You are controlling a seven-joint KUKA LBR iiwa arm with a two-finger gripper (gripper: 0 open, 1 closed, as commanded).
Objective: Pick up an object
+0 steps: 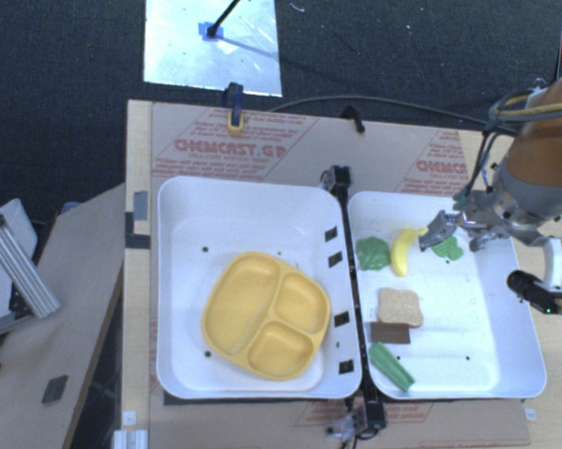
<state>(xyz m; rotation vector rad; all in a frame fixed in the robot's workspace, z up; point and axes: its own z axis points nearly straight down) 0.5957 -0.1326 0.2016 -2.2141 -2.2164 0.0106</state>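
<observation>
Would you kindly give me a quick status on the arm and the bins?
Gripper low over right bin, at small green piece. Nothing seen held. Banana and green leaf close beside it.

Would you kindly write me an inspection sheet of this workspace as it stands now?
Surface: two white bins side by side, left bin and right bin, on a board printed with red lettering.
Job's things: in the right bin, a banana, green leaf, second green piece, bread slice, brown slab, green stick.
Clutter: yellow divided plate in the left bin.
Grippers: pincer low over the second green piece; grasp unclear.
Cables: black cable along the board's far edge.
Surroundings: dark floor, shiny sheet, aluminium rail.
</observation>
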